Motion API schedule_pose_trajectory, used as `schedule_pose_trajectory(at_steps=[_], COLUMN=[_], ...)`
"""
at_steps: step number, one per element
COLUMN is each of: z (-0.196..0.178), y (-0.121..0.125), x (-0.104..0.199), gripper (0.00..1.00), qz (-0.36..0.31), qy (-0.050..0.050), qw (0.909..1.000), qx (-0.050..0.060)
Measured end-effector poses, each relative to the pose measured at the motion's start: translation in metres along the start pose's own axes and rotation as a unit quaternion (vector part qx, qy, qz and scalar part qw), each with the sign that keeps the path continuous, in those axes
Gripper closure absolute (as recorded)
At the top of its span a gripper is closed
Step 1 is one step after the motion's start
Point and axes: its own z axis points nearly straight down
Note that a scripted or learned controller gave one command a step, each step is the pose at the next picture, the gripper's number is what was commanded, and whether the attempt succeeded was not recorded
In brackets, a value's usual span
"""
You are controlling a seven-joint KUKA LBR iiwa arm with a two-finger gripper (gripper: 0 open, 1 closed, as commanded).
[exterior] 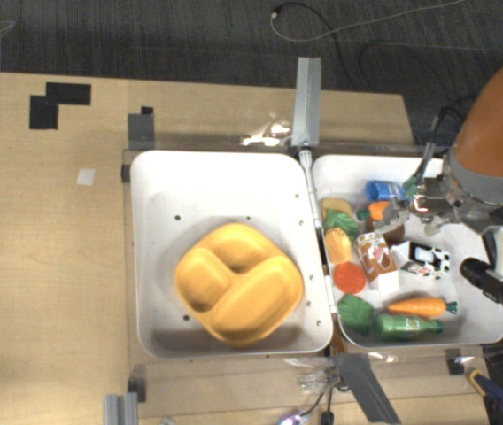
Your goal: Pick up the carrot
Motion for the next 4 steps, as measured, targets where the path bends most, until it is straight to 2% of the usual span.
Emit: schedule_pose_trajectory(at_steps=[1, 2, 3, 4], z=[0.013, 0.131, 0.102, 0.016], y=[0.055, 0.091, 0.131, 0.123], x=[-0.004, -0.056, 0.002, -0.059], gripper=[0.0, 0.0, 0.0, 0.0], qz=[0.096, 0.061, -0.008, -0.05], qy=[0.0, 0.0, 0.0, -0.001], qw=[0.9954, 0.9981, 1.0, 0.9988], qx=[0.0, -0.002, -0.002, -0.003])
